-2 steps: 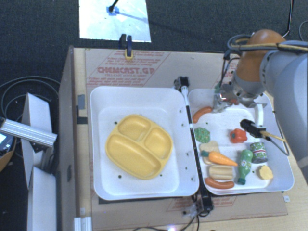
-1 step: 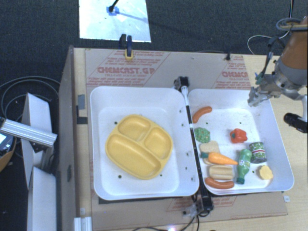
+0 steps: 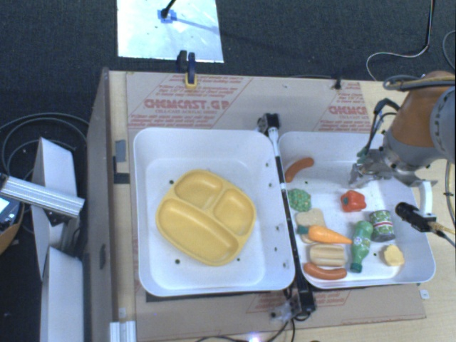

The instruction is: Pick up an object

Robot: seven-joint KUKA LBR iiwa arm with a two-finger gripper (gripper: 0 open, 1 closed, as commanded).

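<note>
Right bin [image 3: 420, 266] holds nine toy foods — two sausages, one carrot [image 3: 329, 234], one red pepper [image 3: 353, 201] just below the gripper [image 3: 365, 171]. Left bin [image 3: 153, 191]: one yellow tray [image 3: 205, 216]. Gripper's grip state — cannot tell; arm cut off at right.

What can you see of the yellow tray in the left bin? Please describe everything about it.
The yellow tray is a divided plate with rounded corners, apparently of matte plastic. It has three compartments: one long one along its lower left side and two smaller ones on its upper right side, separated by raised ridges. It lies flat and right side up, turned at a diagonal, near the middle of the left bin. It rests on the bin floor.
</note>
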